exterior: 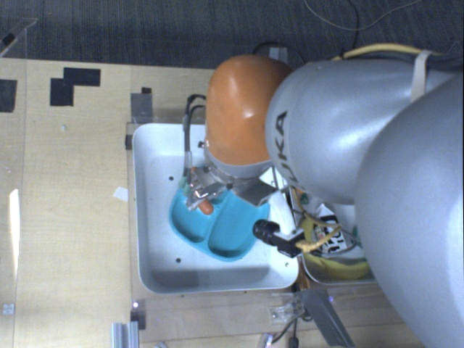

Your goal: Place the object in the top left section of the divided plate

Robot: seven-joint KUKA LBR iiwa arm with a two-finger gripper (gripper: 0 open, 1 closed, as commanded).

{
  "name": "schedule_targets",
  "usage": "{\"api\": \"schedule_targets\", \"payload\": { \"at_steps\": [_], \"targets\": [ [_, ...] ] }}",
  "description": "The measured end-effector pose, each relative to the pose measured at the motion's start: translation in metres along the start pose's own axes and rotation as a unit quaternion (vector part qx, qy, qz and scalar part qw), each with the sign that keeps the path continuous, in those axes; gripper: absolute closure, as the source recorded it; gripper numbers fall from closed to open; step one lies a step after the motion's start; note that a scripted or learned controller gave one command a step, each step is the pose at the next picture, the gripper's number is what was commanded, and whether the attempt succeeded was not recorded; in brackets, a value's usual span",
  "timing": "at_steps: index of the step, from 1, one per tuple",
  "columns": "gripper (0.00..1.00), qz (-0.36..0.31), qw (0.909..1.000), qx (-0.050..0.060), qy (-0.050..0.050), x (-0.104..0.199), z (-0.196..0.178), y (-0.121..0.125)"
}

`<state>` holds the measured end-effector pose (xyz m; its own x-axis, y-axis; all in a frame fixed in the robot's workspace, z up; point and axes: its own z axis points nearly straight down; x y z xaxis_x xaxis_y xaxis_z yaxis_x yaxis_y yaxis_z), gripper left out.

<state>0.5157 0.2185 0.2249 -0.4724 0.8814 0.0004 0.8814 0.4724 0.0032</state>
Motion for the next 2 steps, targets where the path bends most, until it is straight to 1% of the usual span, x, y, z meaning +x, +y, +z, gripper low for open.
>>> {"api": "schedule_targets", "payload": {
  "at_steps": [1, 2],
  "targets": [
    [1.00, 0.097, 0.9953, 0.001, 0.000, -0.087, 0.041, -0.080],
    [1.00, 0.015, 0.9999, 0.000, 0.000, -0.046, 0.025, 0.020]
  ]
}}
